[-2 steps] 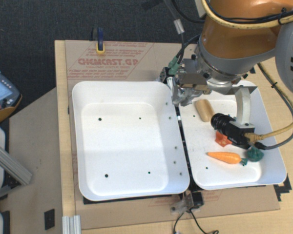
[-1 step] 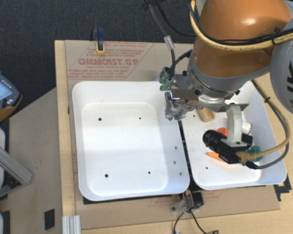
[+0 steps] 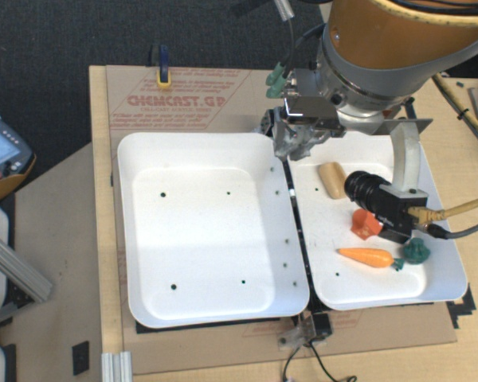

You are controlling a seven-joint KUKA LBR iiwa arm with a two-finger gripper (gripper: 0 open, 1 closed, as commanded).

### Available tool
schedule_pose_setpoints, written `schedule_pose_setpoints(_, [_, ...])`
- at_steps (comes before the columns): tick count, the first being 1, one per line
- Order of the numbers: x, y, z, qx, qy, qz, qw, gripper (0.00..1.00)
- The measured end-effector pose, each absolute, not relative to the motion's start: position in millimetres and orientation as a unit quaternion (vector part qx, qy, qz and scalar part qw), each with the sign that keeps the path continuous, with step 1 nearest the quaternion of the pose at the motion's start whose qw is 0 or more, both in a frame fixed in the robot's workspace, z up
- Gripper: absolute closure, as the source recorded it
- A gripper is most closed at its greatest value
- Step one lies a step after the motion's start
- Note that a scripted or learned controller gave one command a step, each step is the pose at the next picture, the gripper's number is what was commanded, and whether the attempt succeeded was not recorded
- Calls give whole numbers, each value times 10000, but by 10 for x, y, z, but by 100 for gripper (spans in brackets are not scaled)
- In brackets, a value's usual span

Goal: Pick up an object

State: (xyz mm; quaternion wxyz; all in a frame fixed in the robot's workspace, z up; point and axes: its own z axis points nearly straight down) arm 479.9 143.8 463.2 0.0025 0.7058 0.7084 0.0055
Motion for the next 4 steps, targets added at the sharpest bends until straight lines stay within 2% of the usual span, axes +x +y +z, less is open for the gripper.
schedule_pose_setpoints(1, [4780,1602,3424,7070,7072,-51,-28,100])
schedule_pose_setpoints(2, [4793,1030,3457,7091,7051,-16,-8,100])
schedule_pose_setpoints(3, [5261,1107,3705,7069,7073,20,17,100])
schedule_pose_setpoints(4, [4830,1142,3884,7064,7078,-4,-10,100])
